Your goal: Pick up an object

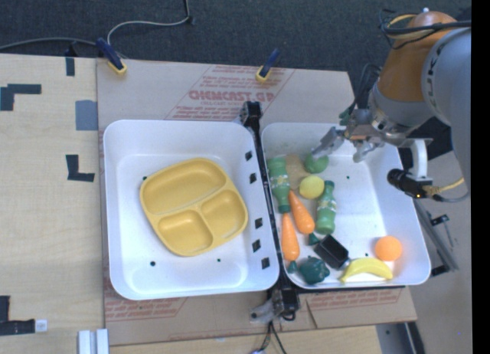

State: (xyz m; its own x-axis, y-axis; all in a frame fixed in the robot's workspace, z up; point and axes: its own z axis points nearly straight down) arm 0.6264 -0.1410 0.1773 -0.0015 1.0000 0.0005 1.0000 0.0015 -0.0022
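Up at the far end of the right bin (398,214), the gripper (346,145) hangs with its two fingers spread wide apart, released, nothing between them. One finger (325,144) reaches down toward a small green ball (316,164), its tip right at the ball's top edge; whether it touches, I cannot tell. The other finger (366,149) points at bare white floor.

Just below the green ball sits a yellow lemon (311,187), with a green bottle (326,208) lying beside it. Left of them, against the bin's wall, lies another green piece (279,178). Two carrots (295,224) lie slanted, one (301,212) above the other (289,238). Near the front edge: a black block (332,250), a dark green lump (311,270), a banana (367,270) and an orange (388,248).

Over in the left bin (126,268), a yellow divided plate (194,205) rests tilted across the middle. Both bins sit on cardboard (222,92), held by two blue-and-yellow clamps (112,57) at the far edge.
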